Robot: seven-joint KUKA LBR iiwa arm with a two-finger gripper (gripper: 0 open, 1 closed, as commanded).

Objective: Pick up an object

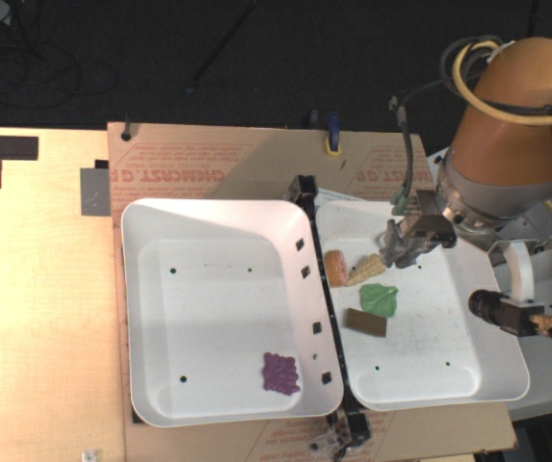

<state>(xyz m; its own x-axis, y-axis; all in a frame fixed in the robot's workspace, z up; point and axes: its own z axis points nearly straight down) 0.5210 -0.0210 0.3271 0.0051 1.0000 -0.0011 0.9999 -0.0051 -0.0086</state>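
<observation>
Gripper (398,245) low over the right bin (487,378), in its upper half, reaching in from the right. Whether it is open or closed cannot be told at this resolution; nothing can be seen held.

Landmark: the tan cone-shaped piece (365,270). It lies just below-left of the gripper tip, its upper-right end touching or very nearly touching the tip; contact cannot be confirmed. Long axis runs diagonally, lower-left to upper-right, roughly in line with the gripper's approach. Judged the likeliest target, being nearest.

Around the cone: an orange rounded item (335,267) sits against its left end, beside the divider between bins. A green crumpled object (380,299) lies just below it. A brown flat block (365,323) lies below that, touching the green one's lower edge.

Purple knobbly object (280,373) well away to the lower left, in the left bin (150,287), near its bottom wall.

Judgement: pick not yet made; crowding around the cone risks a nudge, not a grasp.
</observation>
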